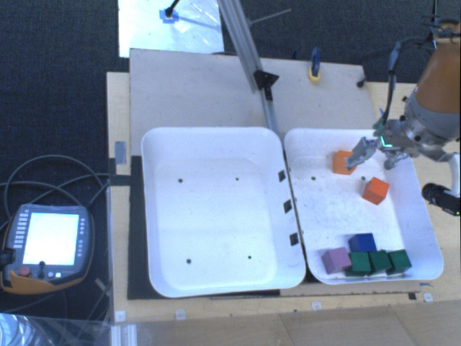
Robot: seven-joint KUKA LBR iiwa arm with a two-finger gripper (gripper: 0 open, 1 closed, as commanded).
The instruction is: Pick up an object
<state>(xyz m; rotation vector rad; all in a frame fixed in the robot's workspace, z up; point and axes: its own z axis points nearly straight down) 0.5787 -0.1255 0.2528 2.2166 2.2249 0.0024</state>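
Observation:
My gripper [377, 156] hangs over the upper part of the right bin [425, 225], its two fingers spread open with nothing between them. The left finger [359, 152] is right next to an orange block [342, 162]; I cannot tell whether they touch. A second orange block [375, 190] lies just below the gripper on the bin floor. At the bin's front edge sit a purple block [336, 259], a blue block [362, 242] and a row of green blocks [378, 262].
The left bin [155, 193] stands beside the right one, with a dark divider edge [288, 206] between them. A metal pole [241, 31] slants in from the top. A teach pendant [47, 245] lies off the bench at the left.

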